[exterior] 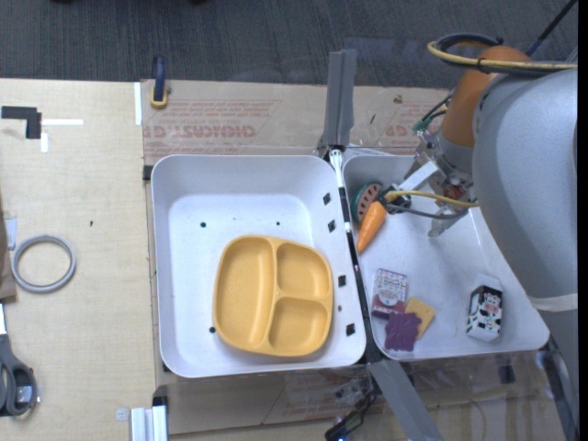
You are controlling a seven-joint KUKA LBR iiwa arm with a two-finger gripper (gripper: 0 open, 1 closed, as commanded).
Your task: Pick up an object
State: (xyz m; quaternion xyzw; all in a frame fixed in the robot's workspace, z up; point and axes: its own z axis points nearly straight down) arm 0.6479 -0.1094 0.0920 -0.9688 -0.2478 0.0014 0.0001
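My tool [439,217] hangs at twelve o'clock in the right bin [446,288], with the carrot [370,225] at its nine. I cannot tell whether it is clenched.

The arm [537,173] is a fat, smooth, pale grey casing, capped above the wrist by an orange band [470,99], with a yellow cable [457,44] looping over the top and thin green wires [432,118] trailing beside it.
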